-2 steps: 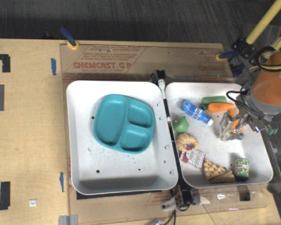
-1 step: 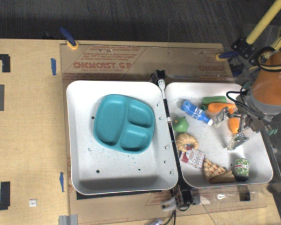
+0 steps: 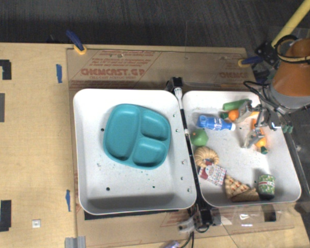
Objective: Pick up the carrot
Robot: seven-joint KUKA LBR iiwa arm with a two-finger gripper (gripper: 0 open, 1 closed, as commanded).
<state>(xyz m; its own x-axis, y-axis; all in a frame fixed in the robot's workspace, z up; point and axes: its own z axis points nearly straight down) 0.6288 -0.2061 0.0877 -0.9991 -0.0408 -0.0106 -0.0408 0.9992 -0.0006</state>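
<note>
Hand [image 3: 258, 133] low in the right bin [image 3: 292, 154], over the carrot [image 3: 260, 143], grip impossible to tell, teal tray [image 3: 137, 136] in the left bin [image 3: 88, 154]

Red "CHEMCAST GP" print marks the cardboard sheet [image 3: 113, 70].

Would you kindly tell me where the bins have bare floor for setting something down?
Left bin: a bare strip in front of the teal tray. Right bin: a bare patch between carrot and green can. Its back and left side are crowded.
</note>
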